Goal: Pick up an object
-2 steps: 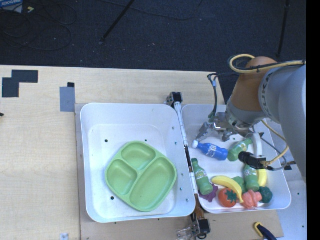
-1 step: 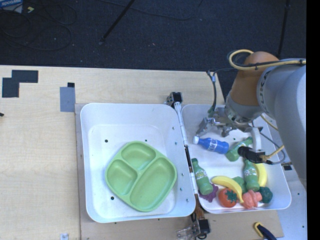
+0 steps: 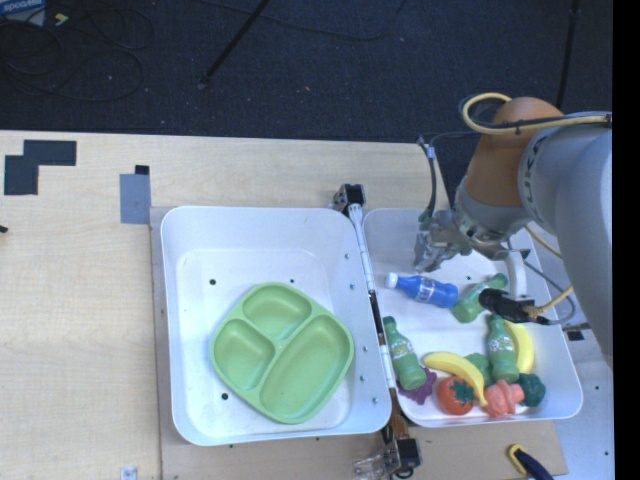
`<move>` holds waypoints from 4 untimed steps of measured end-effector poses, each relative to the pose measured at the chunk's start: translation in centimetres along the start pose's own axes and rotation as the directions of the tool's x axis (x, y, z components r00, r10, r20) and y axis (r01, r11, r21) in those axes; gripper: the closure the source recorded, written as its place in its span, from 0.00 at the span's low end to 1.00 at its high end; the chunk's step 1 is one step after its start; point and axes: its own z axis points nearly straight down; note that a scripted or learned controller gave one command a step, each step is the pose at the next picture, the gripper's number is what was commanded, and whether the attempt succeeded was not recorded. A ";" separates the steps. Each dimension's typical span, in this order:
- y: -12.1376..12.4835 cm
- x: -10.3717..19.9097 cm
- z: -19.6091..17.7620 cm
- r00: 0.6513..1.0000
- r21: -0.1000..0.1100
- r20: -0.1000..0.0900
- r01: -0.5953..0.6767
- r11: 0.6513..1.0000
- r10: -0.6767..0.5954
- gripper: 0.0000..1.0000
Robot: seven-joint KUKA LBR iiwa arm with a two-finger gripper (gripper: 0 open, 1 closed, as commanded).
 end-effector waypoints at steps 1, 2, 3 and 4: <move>0.0 0.0 0.0 1.000 0.000 0.000 0.000 1.000 0.000 0.00; -0.1 -1.8 1.1 1.000 0.001 0.002 -0.001 1.000 0.001 0.00; -0.1 -1.5 1.1 1.000 0.002 0.001 -0.001 1.000 0.001 0.00; -0.6 -2.9 1.1 1.000 0.002 0.002 -0.001 1.000 0.001 0.00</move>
